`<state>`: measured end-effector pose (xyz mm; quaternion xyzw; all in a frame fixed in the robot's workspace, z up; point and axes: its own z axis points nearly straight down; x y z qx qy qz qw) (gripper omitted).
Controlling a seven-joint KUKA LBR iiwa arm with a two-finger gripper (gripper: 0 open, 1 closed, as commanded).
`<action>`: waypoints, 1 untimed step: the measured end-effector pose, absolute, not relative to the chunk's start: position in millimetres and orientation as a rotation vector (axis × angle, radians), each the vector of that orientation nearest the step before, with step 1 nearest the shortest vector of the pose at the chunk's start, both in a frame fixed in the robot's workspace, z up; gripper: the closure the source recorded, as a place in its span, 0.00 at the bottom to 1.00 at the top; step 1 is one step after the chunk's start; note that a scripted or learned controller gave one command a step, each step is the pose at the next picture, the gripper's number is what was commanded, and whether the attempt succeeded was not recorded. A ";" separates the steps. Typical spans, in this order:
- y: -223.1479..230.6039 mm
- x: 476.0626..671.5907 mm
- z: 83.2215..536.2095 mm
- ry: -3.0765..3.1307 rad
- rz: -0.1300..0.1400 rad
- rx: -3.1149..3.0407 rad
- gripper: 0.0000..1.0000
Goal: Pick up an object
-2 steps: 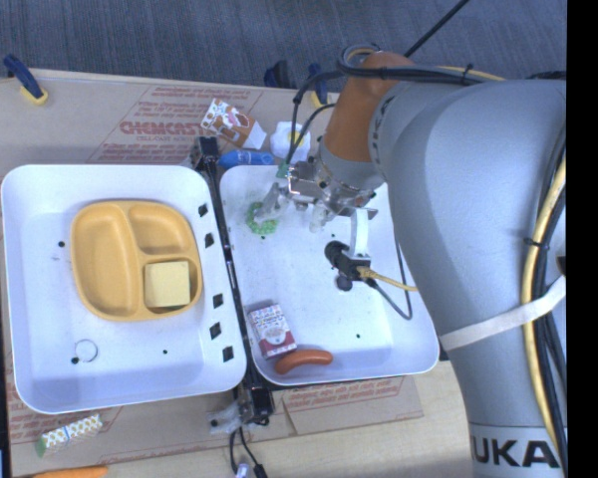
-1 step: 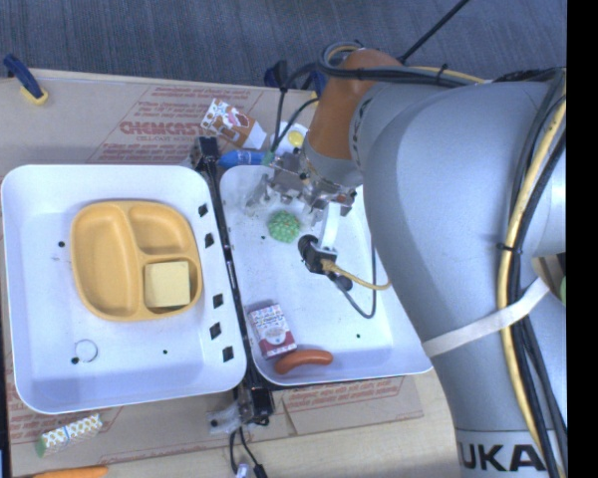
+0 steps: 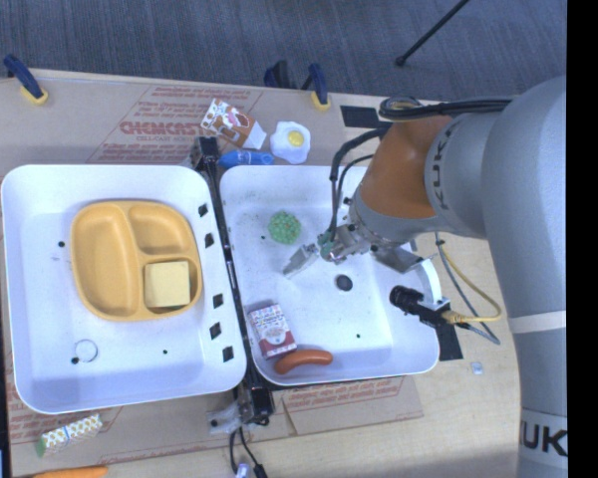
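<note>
While the arm (image 3: 448,182) reaches in from the right, its pincer (image 3: 301,260) sits low over the right bin (image 3: 379,352), fingers spread slightly with nothing between them. Green ball (image 3: 285,228) lies just above-left of the pincer, apart from it. Small dark disc (image 3: 344,284) lies near, lower right. Red-and-white packet (image 3: 270,329) and sausage (image 3: 303,360) rest by the bin's front edge. Left bin (image 3: 40,366) carries a yellow tray (image 3: 105,257) with a pale block (image 3: 167,285) in it.
</note>
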<state>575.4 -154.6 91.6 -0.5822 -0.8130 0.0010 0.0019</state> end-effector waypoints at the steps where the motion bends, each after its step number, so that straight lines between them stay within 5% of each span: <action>1: -103.0 629.7 92.0 -2.586 0.001 -1.782 0.00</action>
